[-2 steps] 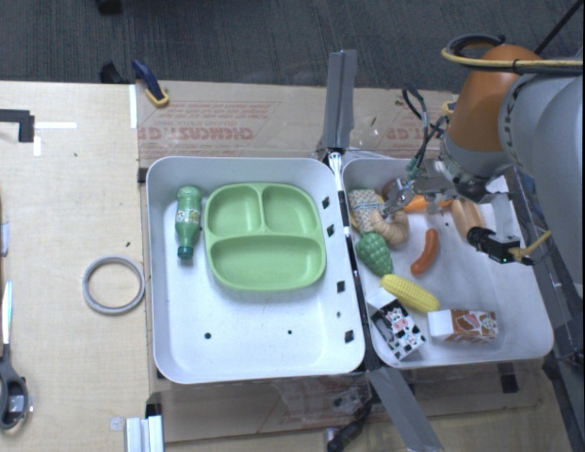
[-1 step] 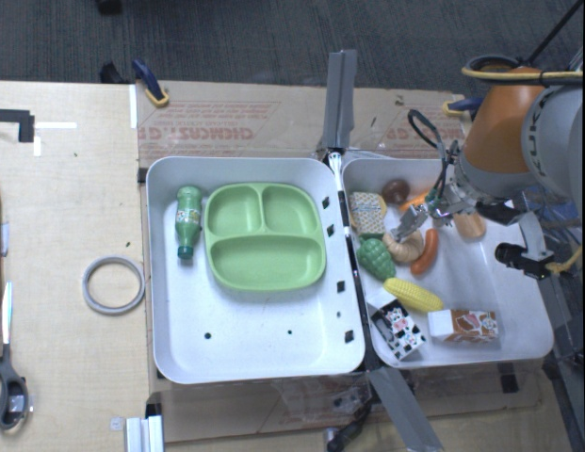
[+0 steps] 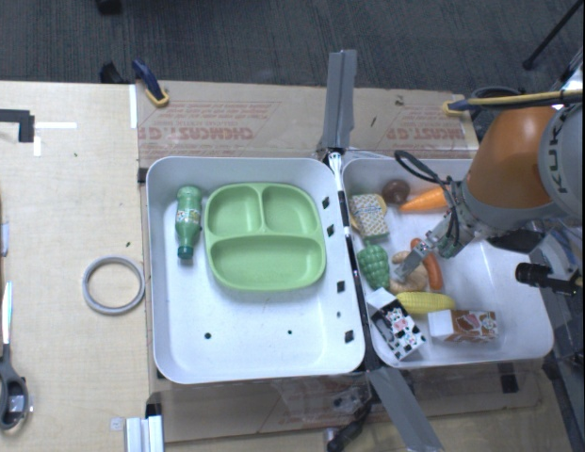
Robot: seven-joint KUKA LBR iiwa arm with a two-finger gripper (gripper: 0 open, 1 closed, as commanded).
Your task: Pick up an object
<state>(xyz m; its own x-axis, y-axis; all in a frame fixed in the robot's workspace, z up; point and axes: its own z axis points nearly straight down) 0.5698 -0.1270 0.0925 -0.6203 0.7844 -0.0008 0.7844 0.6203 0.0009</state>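
Note:
The right bin [image 3: 518,281] holds several toy foods. Among them are a carrot [image 3: 425,201], a brown round piece [image 3: 396,191], a waffle-like square [image 3: 369,214], a knobbly green piece [image 3: 374,266], a corn cob [image 3: 424,301], a cow-patterned carton [image 3: 398,330] and a red-and-white box [image 3: 473,325]. My gripper [image 3: 422,252] reaches down into the middle of this bin from the right. It sits just above a small orange piece [image 3: 432,273] and a tan piece [image 3: 405,264]. I see nothing lifted in it.
The left bin [image 3: 254,332] holds a green divided plate [image 3: 266,236] and a green bottle [image 3: 186,220] lying beside it. On the bench to the left lie a tape ring [image 3: 113,283] and scissors [image 3: 8,389]. A grey divider post [image 3: 340,102] rises between the bins.

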